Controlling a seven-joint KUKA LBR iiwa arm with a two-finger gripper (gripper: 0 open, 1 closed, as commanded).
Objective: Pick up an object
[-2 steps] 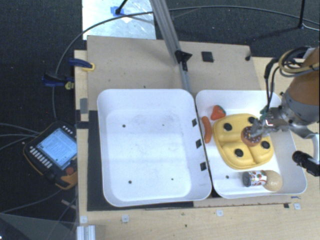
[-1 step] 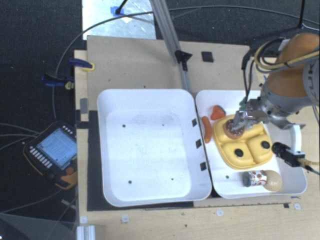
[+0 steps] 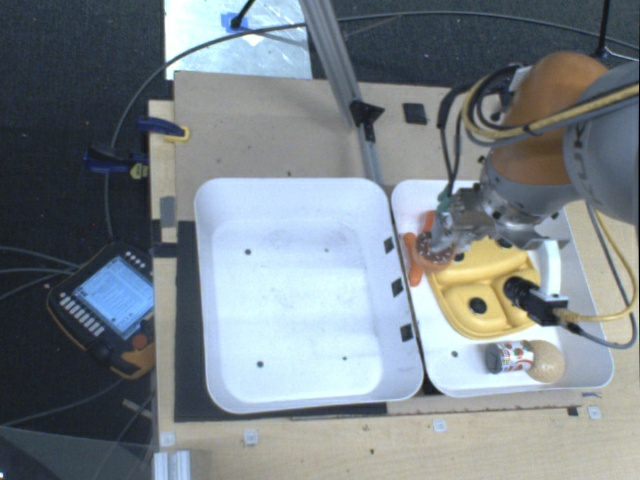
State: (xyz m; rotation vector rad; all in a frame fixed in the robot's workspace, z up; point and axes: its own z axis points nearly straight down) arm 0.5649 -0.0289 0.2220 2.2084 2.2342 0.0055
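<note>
My gripper (image 3: 440,244) hangs low over the left part of the right bin (image 3: 600,373), coming in from the right. Directly under it a yellow moulded plastic piece (image 3: 478,290) lies flat in the middle of that bin. An orange carrot-like stick (image 3: 411,256) lies along the bin's left wall, just left of the gripper. A small brownish thing (image 3: 434,259) sits at the gripper's tip; whether it is gripped I cannot tell. Near the bin's front lie a small labelled can (image 3: 511,357) and a tan ball (image 3: 546,362), touching each other.
The left bin (image 3: 215,268) stands beside the right one, and black clips (image 3: 395,286) sit along the wall between them. A slanted metal pole (image 3: 338,58) rises behind the bins. A teach pendant (image 3: 108,300) lies off the bench's left.
</note>
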